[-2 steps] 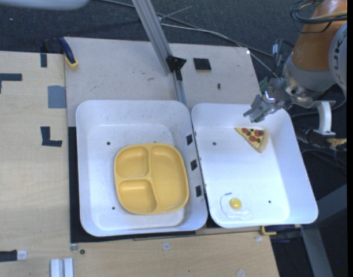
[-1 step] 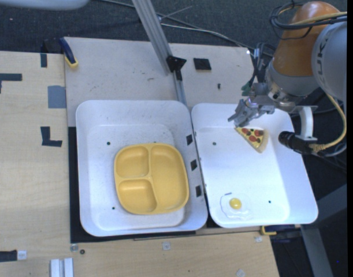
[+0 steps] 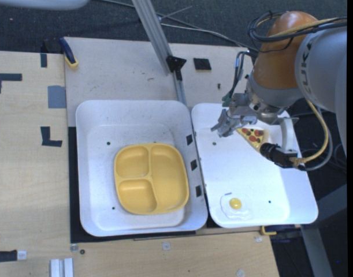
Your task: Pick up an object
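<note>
A toy pizza slice (image 3: pixel 253 136) lies in the right bin (image 3: pixel 251 178) near its far right side, partly hidden under the arm's wrist. A toy fried egg (image 3: pixel 234 205) rests near that bin's front edge. My gripper (image 3: pixel 224 126) hangs over the far part of the right bin, just left of the pizza slice, with its fingers pointing down and left. Nothing shows between the fingers. A yellow divided plate (image 3: pixel 151 178) sits in the left bin (image 3: pixel 101 154).
A metal pole (image 3: pixel 159 36) slants up from between the bins at the back. A black cable (image 3: pixel 320 149) loops off the wrist on the right. Tape marks dot the wooden bench (image 3: pixel 26 154) on the left.
</note>
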Available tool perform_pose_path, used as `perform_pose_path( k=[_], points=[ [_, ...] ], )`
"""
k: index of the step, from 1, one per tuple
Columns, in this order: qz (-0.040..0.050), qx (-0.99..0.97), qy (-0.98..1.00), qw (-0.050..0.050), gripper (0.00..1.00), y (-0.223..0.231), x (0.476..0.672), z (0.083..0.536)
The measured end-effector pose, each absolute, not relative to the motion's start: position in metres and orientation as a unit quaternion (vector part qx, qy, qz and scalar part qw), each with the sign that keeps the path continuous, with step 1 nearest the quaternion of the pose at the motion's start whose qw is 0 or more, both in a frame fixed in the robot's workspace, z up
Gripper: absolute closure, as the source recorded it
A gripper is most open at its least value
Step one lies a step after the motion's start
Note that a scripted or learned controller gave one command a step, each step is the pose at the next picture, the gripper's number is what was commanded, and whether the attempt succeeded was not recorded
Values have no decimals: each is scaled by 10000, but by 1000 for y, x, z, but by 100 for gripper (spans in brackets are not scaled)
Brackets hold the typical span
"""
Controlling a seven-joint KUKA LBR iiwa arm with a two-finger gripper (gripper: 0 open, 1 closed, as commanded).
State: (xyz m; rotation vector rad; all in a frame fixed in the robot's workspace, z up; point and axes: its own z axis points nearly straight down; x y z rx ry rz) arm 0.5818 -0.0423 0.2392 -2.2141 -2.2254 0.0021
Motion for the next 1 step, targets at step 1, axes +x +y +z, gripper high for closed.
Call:
perform_pose_path(
  k=[1],
  points=[
    [14,-7053,-7089,18,100,9,560,229]
  ],
)
